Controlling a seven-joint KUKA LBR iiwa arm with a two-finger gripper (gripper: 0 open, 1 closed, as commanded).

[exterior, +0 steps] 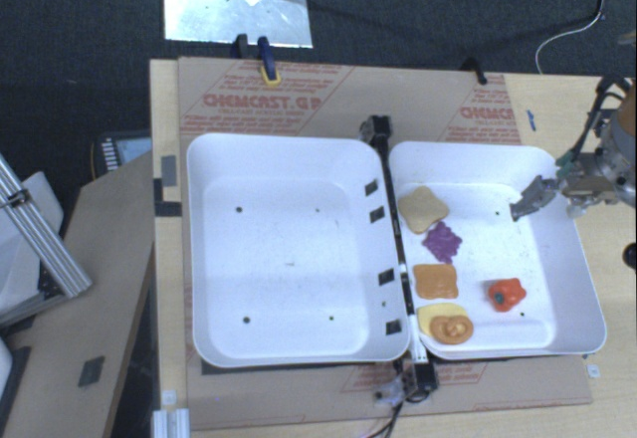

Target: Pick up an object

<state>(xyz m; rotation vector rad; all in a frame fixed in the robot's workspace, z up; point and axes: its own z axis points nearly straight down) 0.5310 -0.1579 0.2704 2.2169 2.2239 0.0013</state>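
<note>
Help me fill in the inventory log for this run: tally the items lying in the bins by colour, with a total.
Tan: 1, the tan piece
Purple: 1, the purple piece
Orange: 1, the orange piece
Yellow with an orange centre: 1, the yellow piece
Red: 1, the red piece
Total: 5, all in the right bin.

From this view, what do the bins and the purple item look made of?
Bins: likely thin moulded plastic; white, smooth, with rounded corners and a soft sheen.
Purple item: lumpy, matte, evenly coloured; probably plastic or rubber toy food, but too small to tell.
</note>
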